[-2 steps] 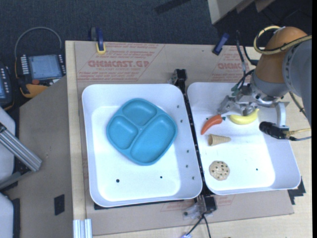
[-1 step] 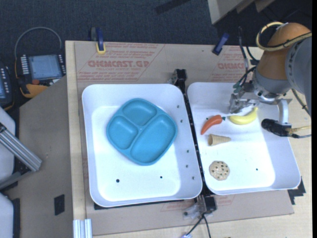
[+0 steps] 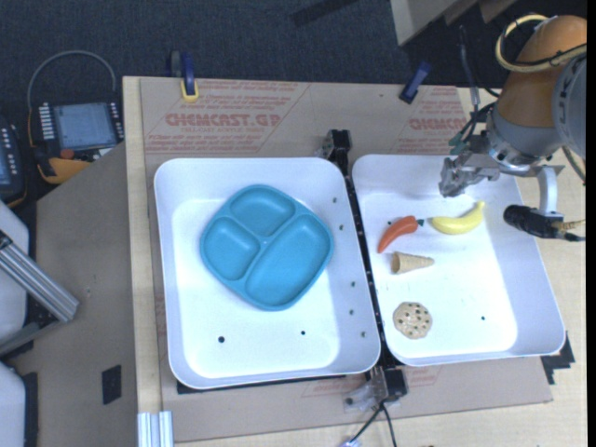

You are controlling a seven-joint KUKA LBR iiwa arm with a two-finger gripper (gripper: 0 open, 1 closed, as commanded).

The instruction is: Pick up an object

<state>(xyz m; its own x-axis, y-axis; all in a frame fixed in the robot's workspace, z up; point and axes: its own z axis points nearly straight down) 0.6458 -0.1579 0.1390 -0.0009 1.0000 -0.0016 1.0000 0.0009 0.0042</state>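
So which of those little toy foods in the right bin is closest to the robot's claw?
The yellow banana. It lies just below the gripper, while the red chili pepper, the ice cream cone and the cookie sit farther off.

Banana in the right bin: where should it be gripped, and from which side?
Grip the banana at mid-body, coming straight down with the closing direction across its narrow width. It lies flat, long axis running left-right with the right tip curling up. The end effector is just above-left of it, and the chili pepper sits off its left end.
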